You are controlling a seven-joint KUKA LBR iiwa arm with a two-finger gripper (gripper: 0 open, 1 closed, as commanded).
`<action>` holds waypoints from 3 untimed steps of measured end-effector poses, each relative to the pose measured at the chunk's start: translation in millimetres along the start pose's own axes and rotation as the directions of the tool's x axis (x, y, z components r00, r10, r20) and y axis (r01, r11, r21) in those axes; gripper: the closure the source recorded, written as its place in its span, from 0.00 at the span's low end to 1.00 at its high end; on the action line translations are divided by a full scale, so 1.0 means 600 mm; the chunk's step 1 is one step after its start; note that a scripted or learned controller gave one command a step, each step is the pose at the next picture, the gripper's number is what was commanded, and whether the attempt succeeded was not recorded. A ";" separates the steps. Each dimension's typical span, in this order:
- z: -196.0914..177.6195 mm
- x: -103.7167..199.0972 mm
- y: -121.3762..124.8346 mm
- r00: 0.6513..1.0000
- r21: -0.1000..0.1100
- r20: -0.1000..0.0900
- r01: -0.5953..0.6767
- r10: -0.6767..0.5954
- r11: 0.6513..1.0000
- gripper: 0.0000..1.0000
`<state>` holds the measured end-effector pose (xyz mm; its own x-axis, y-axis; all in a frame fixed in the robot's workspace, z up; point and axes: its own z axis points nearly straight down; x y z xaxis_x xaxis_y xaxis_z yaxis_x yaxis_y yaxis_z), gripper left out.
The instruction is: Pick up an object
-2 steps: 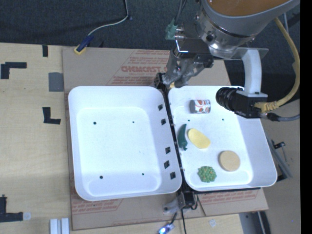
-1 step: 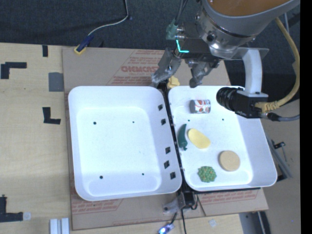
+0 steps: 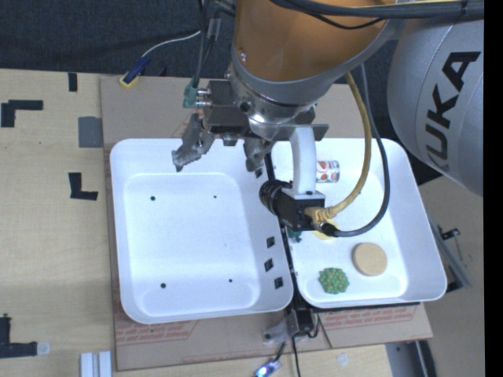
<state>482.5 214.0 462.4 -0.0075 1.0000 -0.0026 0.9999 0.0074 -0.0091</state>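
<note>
Camera view, from above: brown cardboard-covered bench [image 3: 47, 234] with black tape marks, dark backdrop behind. Two shallow white bins side by side. The left bin [image 3: 126, 210] has a bare floor with a few small dark dots. The right bin [image 3: 409, 210] carries the goods.

Candidates, all in the right bin: a round tan disc [image 3: 369, 259], lying flat near the front; a bumpy green ball [image 3: 333, 280] just beside it to the left, close to the front wall; a small red-and-white can [image 3: 328, 171] at the back, partly behind my white bracket.

Handling, my guess: all three look light. The disc looks stiff and low, so little edge to pinch; I would close across its width and go right down to the floor. The green ball looks soft and knobbly, so it should seat well between the fingers; take it across the middle. The can looks smooth and may roll; grip across its body, not its ends.

My gripper [image 3: 218, 157] hangs over the back wall of the left bin, near the divider, well apart from the disc and the ball. The two fingers [image 3: 187, 154] stand spread, a clear gap between them, nothing in it. One tip sits above the left bin's back rim; I cannot tell whether it touches. Nothing picked yet.
</note>
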 end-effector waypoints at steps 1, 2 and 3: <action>-0.025 -0.005 0.001 1.000 -0.006 -0.002 -0.002 0.002 1.000 1.00; -0.126 0.034 0.001 1.000 -0.014 -0.005 -0.003 0.003 1.000 1.00; -0.120 0.032 0.001 1.000 -0.007 -0.002 -0.005 0.005 1.000 0.00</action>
